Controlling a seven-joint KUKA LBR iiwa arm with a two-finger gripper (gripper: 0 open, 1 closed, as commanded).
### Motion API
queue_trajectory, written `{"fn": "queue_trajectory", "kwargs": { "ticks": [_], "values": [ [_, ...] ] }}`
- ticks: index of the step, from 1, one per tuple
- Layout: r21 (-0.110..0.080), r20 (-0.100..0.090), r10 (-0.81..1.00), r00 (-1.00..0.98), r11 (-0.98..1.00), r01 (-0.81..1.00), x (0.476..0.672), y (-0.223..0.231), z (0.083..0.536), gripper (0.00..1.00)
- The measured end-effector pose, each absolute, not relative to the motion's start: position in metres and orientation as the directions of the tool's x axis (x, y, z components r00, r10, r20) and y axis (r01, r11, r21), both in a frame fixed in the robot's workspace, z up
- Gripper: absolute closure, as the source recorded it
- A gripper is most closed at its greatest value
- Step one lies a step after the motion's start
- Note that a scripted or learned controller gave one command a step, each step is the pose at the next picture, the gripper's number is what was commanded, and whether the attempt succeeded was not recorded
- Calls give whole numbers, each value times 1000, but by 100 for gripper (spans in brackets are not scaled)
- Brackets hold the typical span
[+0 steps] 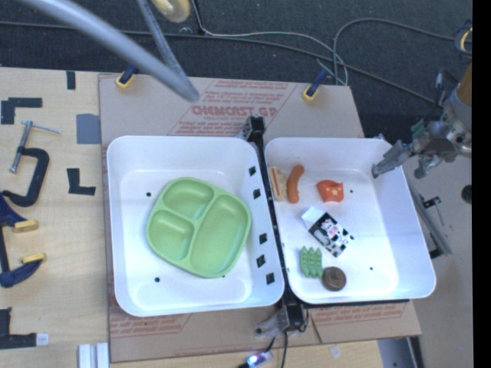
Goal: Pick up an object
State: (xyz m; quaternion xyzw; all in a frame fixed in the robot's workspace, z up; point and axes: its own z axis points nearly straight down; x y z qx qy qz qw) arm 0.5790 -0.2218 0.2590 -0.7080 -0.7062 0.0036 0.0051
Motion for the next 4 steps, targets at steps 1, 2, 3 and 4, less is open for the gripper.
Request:
{"fn": "queue_trajectory", "kwargs": {
  "ticks": [1, 2, 3, 4],
  "values": [
    [-1, -1, 1000, -1, 1, 1000, 581, -221, 266, 0],
    [-5, 0, 1000, -1, 1, 1000, 577, -219, 222, 0],
    [-6, 0, 1000, -1, 1, 1000, 572, -219, 177, 0],
    [-5, 0, 1000, -2, 2, 1000, 570, -216, 133, 0]
  ]
}}
